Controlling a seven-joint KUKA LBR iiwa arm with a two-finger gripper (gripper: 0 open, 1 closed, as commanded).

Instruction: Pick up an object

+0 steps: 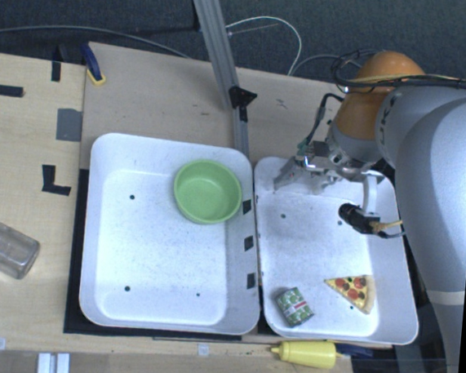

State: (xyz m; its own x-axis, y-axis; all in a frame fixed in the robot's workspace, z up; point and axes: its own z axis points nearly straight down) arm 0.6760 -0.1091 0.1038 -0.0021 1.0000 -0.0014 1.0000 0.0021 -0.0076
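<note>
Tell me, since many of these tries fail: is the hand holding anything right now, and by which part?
Nothing shows in the hand. It hangs over the right bin's far left corner, apart from the pizza slice and the green packet.

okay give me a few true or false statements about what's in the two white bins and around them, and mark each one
1. The green bowl sits in the left bin. True.
2. The pizza slice toy lies in the left bin. False: it lies in the right bin, near that bin's lower right corner.
3. The yellow bottle lies on its side outside the bins, just below the right bin's lower edge. True.
4. The gripper is over the green bowl. False: it is at the upper left corner of the right bin, apart from the bowl.
5. The small green packet is in the right bin, left of the pizza slice toy. True.
</note>
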